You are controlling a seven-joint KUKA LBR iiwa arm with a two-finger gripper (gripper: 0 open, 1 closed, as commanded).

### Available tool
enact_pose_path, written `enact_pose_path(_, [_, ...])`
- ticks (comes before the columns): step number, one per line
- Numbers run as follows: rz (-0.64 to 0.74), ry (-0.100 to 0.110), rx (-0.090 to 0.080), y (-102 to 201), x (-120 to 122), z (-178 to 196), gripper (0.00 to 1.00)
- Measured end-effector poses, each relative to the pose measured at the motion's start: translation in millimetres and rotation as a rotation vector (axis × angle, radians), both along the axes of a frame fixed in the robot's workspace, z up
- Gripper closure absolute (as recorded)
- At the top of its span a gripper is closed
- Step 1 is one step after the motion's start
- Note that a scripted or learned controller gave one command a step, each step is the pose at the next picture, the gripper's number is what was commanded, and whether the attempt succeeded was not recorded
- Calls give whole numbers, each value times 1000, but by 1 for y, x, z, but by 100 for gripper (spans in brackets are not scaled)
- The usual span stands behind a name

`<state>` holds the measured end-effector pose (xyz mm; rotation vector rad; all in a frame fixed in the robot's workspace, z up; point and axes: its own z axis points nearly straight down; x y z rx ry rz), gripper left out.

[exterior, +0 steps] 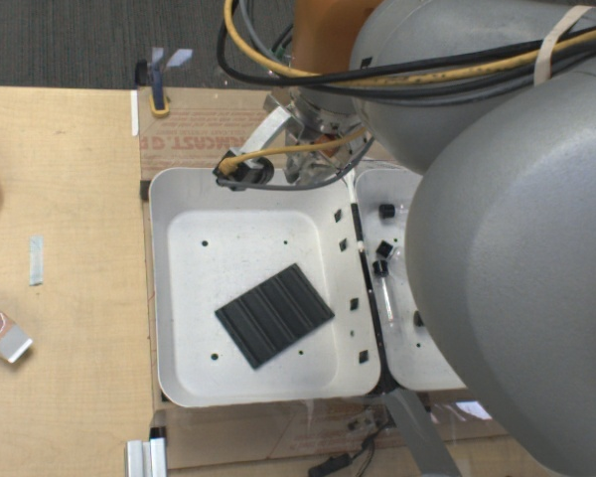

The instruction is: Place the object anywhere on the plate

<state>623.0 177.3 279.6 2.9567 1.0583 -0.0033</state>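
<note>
While the grey arm [497,167] fills the upper right of the camera view, its gripper [308,152] is seen at the far rim of the left bin [179,366], close to that bin's far right corner, amid yellow and black cables [248,48]. How the gripper stands cannot be told, since the wrist, the orange band [343,8] and the cables cover it; nothing is seen to be gripped by it. A dark ribbed plate [274,315] is seen lying flat on the floor of the left bin, turned at an angle to the bin's walls and set toward the near right part of the floor, apart from every wall. No other loose thing is seen on that floor. The right bin [402,356] is largely covered by the arm; a strip of it along its left wall is seen. On the bench [70,167], well apart from the bins near the left edge, a small pale strip [36,261] and a red and white item [2,331] are seen.
</note>
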Motion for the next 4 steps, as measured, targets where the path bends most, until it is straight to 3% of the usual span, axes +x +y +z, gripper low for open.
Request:
enact_pose_path(1, [110, 1, -1, 11, -13, 28, 100])
enact_pose_path(2, [385, 3, -1, 51, -2, 23, 100])
enact_pose_path(4, [627, 5, 1, 50, 3, -53, 100])
